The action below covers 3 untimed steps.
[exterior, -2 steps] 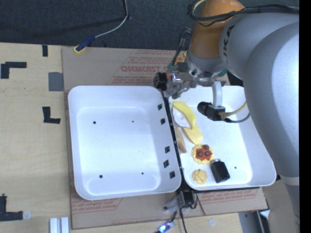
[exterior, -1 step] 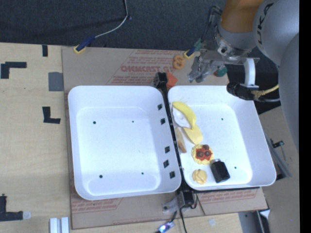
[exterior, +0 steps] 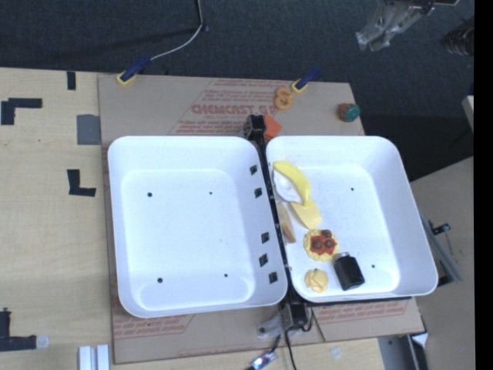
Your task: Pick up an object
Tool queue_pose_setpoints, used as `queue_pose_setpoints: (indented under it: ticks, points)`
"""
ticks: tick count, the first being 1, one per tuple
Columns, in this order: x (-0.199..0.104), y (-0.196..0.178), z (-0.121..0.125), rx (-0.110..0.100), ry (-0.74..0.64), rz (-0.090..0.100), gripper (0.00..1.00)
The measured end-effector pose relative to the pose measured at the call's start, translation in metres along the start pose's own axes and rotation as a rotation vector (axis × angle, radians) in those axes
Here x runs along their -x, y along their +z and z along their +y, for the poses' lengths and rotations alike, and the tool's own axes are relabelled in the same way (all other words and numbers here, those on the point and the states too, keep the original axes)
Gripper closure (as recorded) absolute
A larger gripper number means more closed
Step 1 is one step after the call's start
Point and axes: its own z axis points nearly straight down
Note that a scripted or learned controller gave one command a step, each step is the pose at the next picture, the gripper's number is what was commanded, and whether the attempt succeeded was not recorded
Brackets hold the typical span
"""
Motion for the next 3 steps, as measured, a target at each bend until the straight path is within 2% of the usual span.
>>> queue_pose_setpoints:
  ticks: [1, 3]
  points:
    - [0.005, -0.033, -0.013, -0.014, 0.0, 0.002, 1.0]
    - [0.095, -0.031, -0.058, -0.019, 0.005, 0.003, 1.0]
